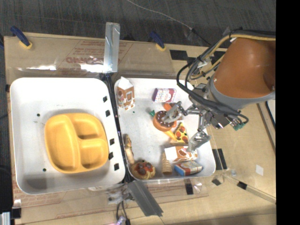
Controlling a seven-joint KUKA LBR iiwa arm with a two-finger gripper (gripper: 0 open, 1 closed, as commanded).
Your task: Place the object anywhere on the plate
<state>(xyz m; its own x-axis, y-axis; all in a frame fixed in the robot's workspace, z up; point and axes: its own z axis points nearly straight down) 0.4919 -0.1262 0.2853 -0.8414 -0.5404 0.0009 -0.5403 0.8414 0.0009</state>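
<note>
A yellow plastic plate (pixel 75 141) with three compartments lies in the left white bin (pixel 23 97) on the cardboard-covered surface (pixel 56 50). The right white bin (pixel 140 139) holds the toy food: a small white and brown milk carton (pixel 125 93) at its upper left, a purple and white packet (pixel 163 95), a round orange doughnut with brown icing (pixel 162 120), a pizza slice (pixel 181 132), an orange and white box (pixel 177 153), a blue packet (pixel 188 169), an ice-cream cone (pixel 167 165) and a brown round pastry (pixel 143 169). The grey arm with its orange band (pixel 243 69) reaches over the right bin, and the tool (pixel 186 125) hangs above the doughnut and pizza slice with its fingers (pixel 173 112) spread wide, pinching nothing.
</note>
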